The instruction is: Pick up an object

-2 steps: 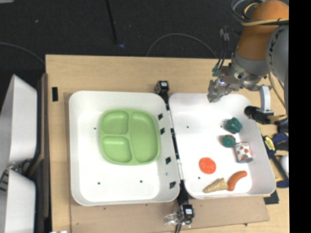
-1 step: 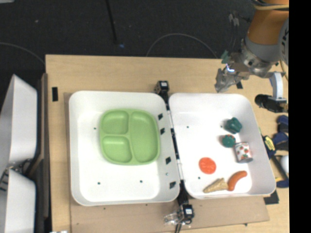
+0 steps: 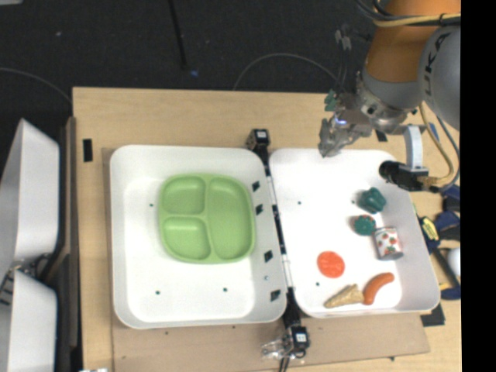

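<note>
Camera view: grey arm with orange band enters from the right; gripper hangs over the far edge of the right bin, fingers blurred, cannot tell if apart or together, nothing visibly between them. Right bin is shallow, smooth white plastic with rounded corners. In it, near the right side: dark teal lumpy piece, smaller teal rounded piece just below it, small boxy carton with red print beside that. Toward the near edge: flat orange-red disc, tan cone-like wedge, curved orange sausage shape next to the wedge. Left bin holds a pale green matte divided plate, three compartments, rounded-square outline. Bench is light wood.
</note>
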`<state>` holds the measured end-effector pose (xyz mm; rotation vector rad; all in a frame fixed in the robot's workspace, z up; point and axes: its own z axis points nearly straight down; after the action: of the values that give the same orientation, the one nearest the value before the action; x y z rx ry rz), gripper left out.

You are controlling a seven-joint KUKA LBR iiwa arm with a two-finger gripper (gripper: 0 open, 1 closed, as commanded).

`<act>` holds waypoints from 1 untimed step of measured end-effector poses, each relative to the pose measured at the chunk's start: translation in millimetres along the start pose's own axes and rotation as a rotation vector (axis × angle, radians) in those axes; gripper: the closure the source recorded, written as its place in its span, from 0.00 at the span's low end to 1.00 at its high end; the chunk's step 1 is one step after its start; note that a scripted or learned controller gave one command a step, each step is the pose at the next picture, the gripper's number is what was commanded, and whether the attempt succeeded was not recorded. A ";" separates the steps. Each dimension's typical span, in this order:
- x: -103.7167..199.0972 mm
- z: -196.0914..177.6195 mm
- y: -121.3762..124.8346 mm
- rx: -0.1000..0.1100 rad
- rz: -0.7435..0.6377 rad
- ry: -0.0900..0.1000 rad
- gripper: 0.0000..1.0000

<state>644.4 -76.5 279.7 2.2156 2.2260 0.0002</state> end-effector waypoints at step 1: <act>50.1 -2.2 -26.5 0.000 -0.002 0.001 1.00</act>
<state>617.7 -26.5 281.8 2.2146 2.2287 0.0011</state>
